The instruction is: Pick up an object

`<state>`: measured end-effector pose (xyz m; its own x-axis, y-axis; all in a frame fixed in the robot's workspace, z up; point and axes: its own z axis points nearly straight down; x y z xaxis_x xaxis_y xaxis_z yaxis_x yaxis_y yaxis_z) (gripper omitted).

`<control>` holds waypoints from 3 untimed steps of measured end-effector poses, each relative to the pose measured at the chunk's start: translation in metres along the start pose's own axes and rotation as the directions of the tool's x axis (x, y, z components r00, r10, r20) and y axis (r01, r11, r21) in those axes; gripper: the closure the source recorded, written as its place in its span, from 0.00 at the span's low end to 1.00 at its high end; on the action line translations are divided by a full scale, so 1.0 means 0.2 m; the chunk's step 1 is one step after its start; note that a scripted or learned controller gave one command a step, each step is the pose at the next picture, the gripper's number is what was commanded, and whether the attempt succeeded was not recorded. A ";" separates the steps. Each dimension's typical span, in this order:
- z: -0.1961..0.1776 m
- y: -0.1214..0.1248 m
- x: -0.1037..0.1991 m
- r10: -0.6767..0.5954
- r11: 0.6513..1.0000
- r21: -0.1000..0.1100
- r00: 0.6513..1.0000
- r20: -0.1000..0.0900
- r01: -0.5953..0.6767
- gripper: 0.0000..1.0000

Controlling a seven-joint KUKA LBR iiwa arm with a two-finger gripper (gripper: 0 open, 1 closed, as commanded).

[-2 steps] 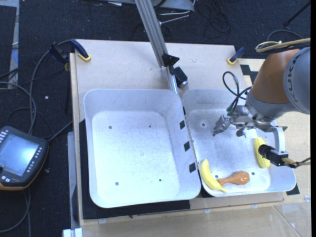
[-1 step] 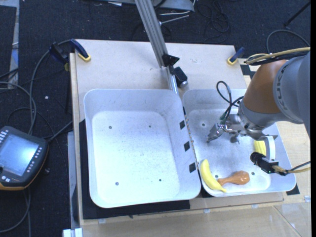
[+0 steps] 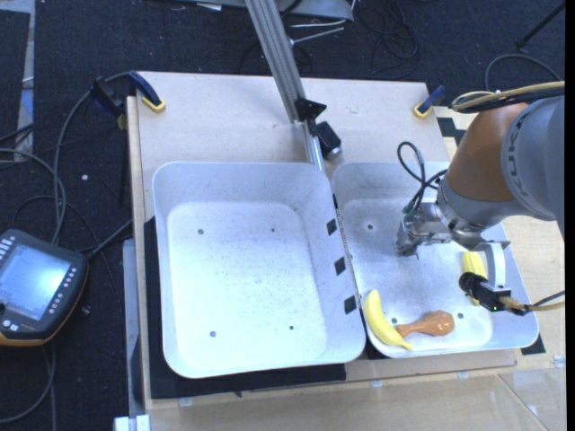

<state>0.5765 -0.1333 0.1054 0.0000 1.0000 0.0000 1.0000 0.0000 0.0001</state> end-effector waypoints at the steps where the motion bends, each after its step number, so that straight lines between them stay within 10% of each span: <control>1: -0.27 -0.04 -0.03 0.000 1.000 -0.004 1.000 0.001 0.000 1.00; 3: -0.85 -0.05 -0.07 0.000 1.000 -0.005 1.000 0.001 0.000 1.00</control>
<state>0.5673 -0.1478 0.2753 0.0002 1.0000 -0.0011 1.0000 -0.0002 0.0050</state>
